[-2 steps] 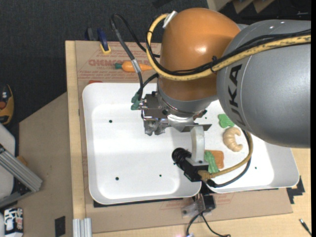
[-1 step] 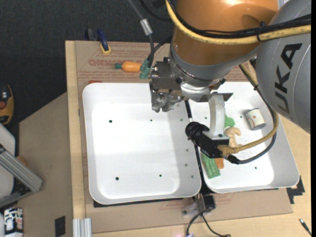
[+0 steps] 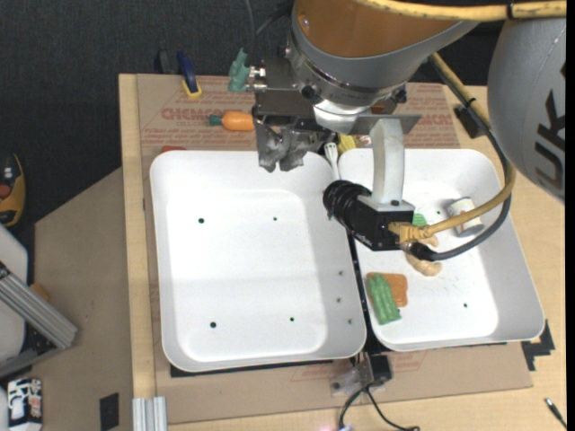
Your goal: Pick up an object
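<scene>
Two shallow white bins sit side by side on a brown cardboard-covered bench. The left bin shows a bare white floor marked with a few small dark dots. The right bin holds the objects: a green ridged block lies near its front left corner, partly over a small orange piece that touches it; further back and to the right a tan, rounded item rests on the floor, and near the far right wall sits a small pale cylinder. The arm's orange-banded wrist looms over the back of both bins, and the gripper hangs from it above the rear edge of the left bin, close to the divide between the bins. Its dark fingers look close together with nothing visible between them, though from this slanted angle the gap is hard to judge. A black hose-like fitting with a tan cable trails from the arm across the right bin, ending just beside the tan item. Behind the bins, on the cardboard, lie an orange object and a teal clip.
</scene>
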Robot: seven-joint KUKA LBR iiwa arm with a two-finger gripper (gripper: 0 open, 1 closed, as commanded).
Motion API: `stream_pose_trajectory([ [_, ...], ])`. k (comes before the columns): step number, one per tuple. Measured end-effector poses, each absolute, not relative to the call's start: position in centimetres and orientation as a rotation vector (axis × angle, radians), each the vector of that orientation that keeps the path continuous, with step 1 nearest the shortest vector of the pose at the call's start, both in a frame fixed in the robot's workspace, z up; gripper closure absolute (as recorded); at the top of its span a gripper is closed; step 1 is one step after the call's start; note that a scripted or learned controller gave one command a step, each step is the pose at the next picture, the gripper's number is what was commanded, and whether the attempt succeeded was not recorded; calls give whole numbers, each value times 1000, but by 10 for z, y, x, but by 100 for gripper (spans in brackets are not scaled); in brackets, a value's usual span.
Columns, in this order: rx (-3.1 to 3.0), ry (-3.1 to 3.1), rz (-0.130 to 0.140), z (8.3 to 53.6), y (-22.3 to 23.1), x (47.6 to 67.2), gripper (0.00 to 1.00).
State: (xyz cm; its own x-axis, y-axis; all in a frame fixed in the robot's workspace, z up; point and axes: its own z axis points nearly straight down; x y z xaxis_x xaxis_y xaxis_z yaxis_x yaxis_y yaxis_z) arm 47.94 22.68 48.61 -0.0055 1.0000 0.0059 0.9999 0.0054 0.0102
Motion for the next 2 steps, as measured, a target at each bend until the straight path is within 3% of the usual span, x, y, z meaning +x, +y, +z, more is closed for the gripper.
stream_pose_trajectory([
  [2, 2218, 2222, 8, 537, 225, 479, 100],
])
